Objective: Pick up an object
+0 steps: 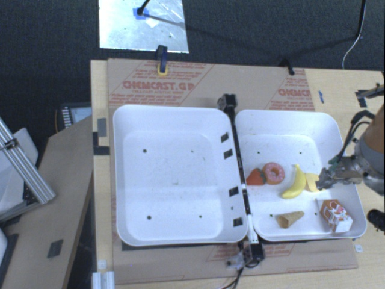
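We've got two white bins [174, 116] here. Just left of the grey gripper [328, 178]: a yellow banana [294, 183], then a pink donut [274, 173] and a red strawberry [256, 177]. Below it, a tan cone [290, 219] and a red-and-white carton [335, 215].

Right bin [283, 122] — strawberry [256, 177], donut [274, 173], banana [294, 183], cone [290, 219], carton [335, 215].

A wooden bench [99, 161] bears printed cardboard [198, 80] under two white bins [174, 116].
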{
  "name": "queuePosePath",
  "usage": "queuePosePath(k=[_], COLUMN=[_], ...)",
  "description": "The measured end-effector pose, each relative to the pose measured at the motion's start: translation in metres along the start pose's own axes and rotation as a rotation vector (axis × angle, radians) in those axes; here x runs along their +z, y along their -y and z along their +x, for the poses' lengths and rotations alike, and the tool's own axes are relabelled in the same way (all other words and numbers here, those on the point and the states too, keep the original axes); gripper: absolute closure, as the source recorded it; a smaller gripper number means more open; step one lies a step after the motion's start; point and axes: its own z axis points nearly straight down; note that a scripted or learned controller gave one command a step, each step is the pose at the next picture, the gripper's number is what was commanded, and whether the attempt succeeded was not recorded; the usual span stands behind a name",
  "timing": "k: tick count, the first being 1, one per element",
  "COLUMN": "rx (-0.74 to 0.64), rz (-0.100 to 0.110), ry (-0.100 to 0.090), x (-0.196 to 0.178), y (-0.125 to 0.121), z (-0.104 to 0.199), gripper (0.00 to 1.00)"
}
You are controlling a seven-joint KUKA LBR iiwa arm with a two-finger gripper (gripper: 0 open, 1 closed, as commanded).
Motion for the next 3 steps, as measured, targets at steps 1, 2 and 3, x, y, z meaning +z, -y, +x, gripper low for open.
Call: queuePosePath(k=[1, 2, 3], rx=[-0.004, -0.01, -0.002], rz=[-0.01, -0.009, 0.003], ry=[0.002, 0.001, -0.001], x=[-0.041, -0.073, 0.032], y=[-0.003, -0.003, 0.0], z=[-0.008, 0.017, -0.019], gripper=[1.0, 1.0, 1.0])
